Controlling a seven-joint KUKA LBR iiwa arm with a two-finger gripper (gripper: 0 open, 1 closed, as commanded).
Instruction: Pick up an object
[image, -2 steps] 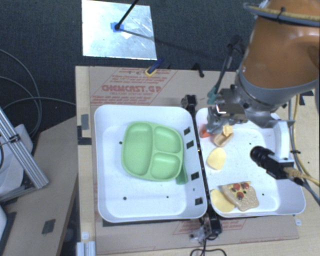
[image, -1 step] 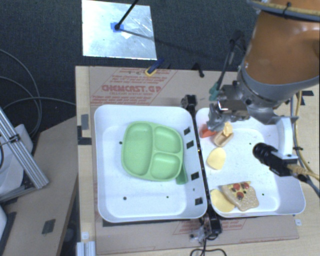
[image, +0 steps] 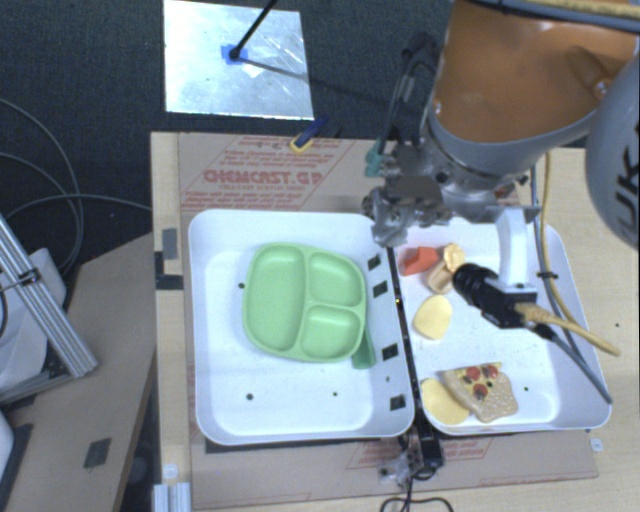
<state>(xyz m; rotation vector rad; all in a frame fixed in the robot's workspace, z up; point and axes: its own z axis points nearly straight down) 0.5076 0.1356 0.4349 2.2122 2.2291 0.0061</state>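
**Gripper** (image: 390, 228): grey metal, hanging over the far end of the divider between the two bins. Whether it is open or closed cannot be told.

**Right white bin** (image: 575, 300): shallow, smooth plastic, carrying the loose pieces.
- Orange-red wedge (image: 420, 260): matte and plastic-looking. It is lying flat in the far left corner, just beside the gripper, with its long axis running across the bin from left to right.
- Cream curved piece (image: 453, 256): small and smooth, sitting just beside the wedge's right end.
- Pale yellow oval slab (image: 433, 317): flat and smooth, lying near the divider, with its long axis running roughly far to near.
- Tan toy pizza slice (image: 485, 390): bumpy, with red toppings, lying flat by the near wall.
- Yellow round disc (image: 440, 402): smooth, touching the slice's left side.

**Left white bin** (image: 215, 400): holding a pale green three-compartment plate (image: 305, 303).
- The plate is glossy and moulded, with rounded corners, and is lying flat in the middle.
- A small darker green piece (image: 363, 350) is touching its near right corner.
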